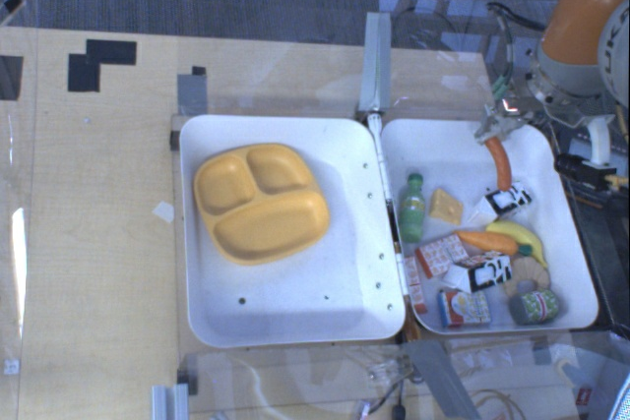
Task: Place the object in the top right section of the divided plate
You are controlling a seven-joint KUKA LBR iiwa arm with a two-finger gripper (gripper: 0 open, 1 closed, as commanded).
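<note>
Camera view: slanted look down on a wooden table (89, 211) with two white bins side by side.
Left bin (285, 305): holds the yellow divided plate (261, 202), three sections, all bare; its top right section (279, 168) faces the far rim.
Right bin (453, 152): crowded along the near and right side.
Clutter: green bottle (411, 208) by the divider, cheese wedge (446, 207) beside it, carrot (487, 241), banana (517, 236), two cow-print cartons (509, 201) (489, 271), red-white box (442, 256), can (535, 307), more packs near the front rim.
Obstacles: raised rims between the bins; nothing on the plate.
Arm (586, 10): comes in from the right over the right bin's far corner.
Hand (499, 131): fingers closed around the top end of an orange sausage (502, 164).
Sausage: hangs down from the hand, tilted, above the right bin, lower end just beside a cow-print carton, well apart from the plate.
</note>
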